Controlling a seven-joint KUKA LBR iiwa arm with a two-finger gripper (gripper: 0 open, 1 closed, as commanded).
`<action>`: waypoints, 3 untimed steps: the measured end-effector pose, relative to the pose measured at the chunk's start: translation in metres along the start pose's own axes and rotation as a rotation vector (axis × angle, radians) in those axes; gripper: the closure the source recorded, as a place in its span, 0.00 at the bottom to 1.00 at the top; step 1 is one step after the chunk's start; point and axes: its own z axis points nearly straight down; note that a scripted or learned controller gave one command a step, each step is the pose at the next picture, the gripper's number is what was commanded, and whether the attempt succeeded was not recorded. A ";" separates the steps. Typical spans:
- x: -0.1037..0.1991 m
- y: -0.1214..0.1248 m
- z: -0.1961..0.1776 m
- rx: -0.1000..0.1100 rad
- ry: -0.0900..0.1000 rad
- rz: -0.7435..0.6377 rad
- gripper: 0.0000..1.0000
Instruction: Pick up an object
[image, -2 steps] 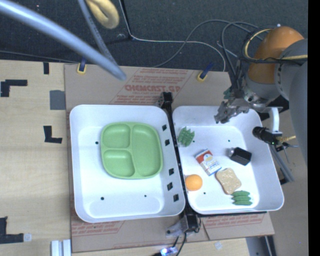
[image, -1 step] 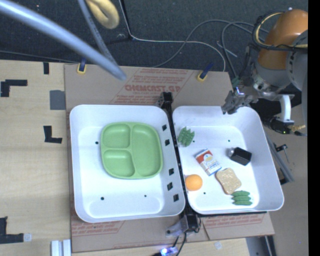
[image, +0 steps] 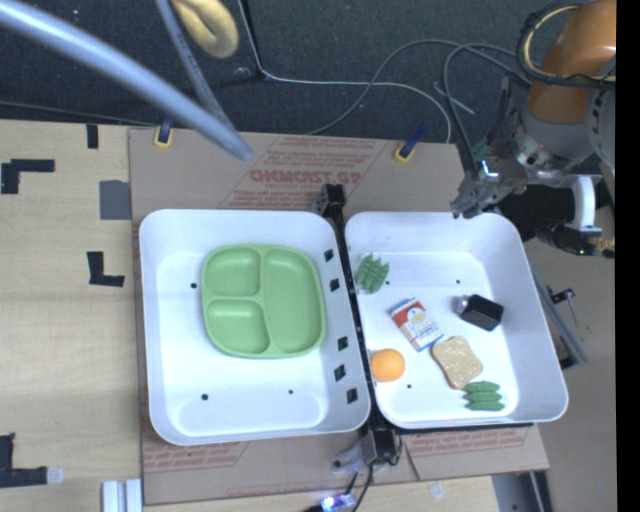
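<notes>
1. The tool (image: 470, 203) hangs at the far right, just past the back edge of the right bin (image: 535, 300). It is small and dark here, so I cannot tell how it is set, and nothing shows in its grip.
2. The grey arm (image: 560, 100) with its orange band comes down to it from the top right corner.
3. The right bin is white and shallow. It holds six small things.
4. A black block (image: 481, 311) lies nearest the tool, near the bin's right side.
5. A small red and white carton (image: 416, 324) lies in the middle of the bin, to the left of the block.
6. A tan piece like bread (image: 458, 361) lies just below the carton, close beside it.
7. An orange ball (image: 387, 365) sits to the left of the bread, near the wall between the bins.
8. A green leafy toy (image: 372, 272) lies at the back left of this bin.
9. A green pod toy (image: 484, 396) lies at the front, just below the bread.
10. The left bin (image: 165, 330) holds a light green tray (image: 264, 301) with three parts.
11. Both bins sit on brown cardboard (image: 300, 170) on the bench (image: 60, 330).
</notes>
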 end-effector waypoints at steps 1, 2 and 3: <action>0.054 -0.013 0.015 0.005 0.002 -0.004 1.00; 0.108 -0.020 0.028 0.006 0.002 -0.004 1.00; 0.160 -0.036 0.018 0.005 0.003 -0.005 1.00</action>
